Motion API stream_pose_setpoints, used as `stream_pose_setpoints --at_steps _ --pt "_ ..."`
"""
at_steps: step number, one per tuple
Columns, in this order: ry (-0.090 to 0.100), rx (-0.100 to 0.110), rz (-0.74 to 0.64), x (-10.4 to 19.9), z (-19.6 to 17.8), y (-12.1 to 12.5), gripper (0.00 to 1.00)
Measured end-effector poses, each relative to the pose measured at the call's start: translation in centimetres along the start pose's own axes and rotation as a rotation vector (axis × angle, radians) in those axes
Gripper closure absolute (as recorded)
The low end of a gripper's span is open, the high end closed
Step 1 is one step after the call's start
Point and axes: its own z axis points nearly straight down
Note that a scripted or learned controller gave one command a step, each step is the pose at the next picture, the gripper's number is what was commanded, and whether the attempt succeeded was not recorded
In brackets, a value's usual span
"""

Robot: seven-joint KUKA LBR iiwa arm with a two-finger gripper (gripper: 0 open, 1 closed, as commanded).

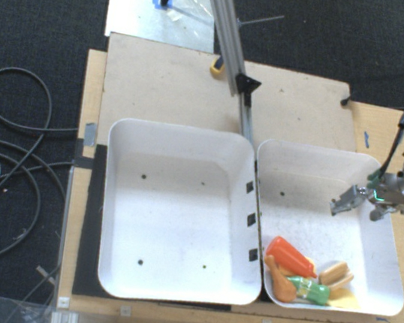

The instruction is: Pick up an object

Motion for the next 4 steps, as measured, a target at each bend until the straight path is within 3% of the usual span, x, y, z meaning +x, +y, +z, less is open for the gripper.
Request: stream_pose_setpoints --at_steps 1,4 --pt "-0.001 -0.005 0.001 0.0 -0.2 0.1 0.0" --pt "0.0 0.001 0.005 -1.3 13.3 -0.5 0.0"
